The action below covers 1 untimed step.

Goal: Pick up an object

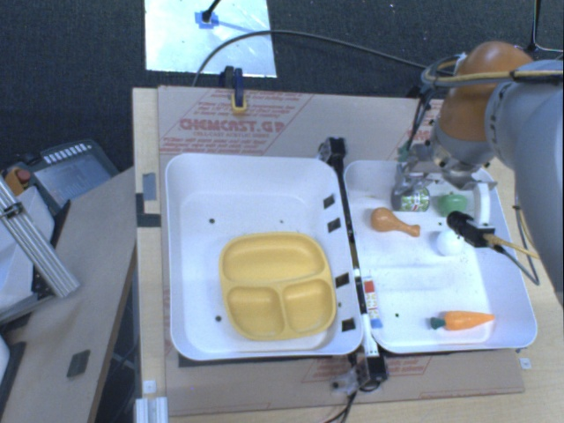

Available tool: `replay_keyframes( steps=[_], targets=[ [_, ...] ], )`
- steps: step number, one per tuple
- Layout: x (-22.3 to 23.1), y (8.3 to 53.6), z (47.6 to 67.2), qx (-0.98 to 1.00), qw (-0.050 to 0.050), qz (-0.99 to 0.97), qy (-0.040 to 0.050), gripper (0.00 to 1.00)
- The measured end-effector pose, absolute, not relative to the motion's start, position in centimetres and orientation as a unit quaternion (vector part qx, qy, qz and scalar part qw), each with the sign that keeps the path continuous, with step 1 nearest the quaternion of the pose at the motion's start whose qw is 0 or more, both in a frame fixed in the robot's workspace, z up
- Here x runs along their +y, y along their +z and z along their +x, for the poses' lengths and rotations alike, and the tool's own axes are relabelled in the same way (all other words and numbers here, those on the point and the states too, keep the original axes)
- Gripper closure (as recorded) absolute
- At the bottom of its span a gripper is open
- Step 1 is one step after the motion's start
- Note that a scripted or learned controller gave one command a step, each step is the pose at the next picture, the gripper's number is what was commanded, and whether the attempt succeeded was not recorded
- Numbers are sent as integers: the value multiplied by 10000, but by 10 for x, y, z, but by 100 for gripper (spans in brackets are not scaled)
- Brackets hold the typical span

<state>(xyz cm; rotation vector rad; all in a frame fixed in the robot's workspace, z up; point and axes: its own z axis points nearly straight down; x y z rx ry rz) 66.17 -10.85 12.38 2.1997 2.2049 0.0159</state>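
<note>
My gripper point(411, 188) hangs low over the far part of the right bin point(511, 324), directly above a small can with a green label point(412, 203). The can shows just under the gripper's tip; whether it is gripped is unclear. Beside it to the right lies a green object point(455, 203), partly hidden by the wrist. A brown drumstick toy point(393, 222) lies just left and nearer. A white ball point(448, 242) rests in the middle of the bin, and an orange carrot point(467, 320) lies near the front edge.
The left bin point(194, 236) holds a yellow divided tray point(278, 285) in its front half. A black divider strip point(345, 227) runs between the bins. The arm point(520, 122) comes in over the right bin's far right corner.
</note>
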Motion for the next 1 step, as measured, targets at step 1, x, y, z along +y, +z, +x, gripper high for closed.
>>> replay_keyframes(
  steps=[1],
  targets=[
    [-103, 188, 662, 7091, 33, 7051, 27, 100]
  ],
)
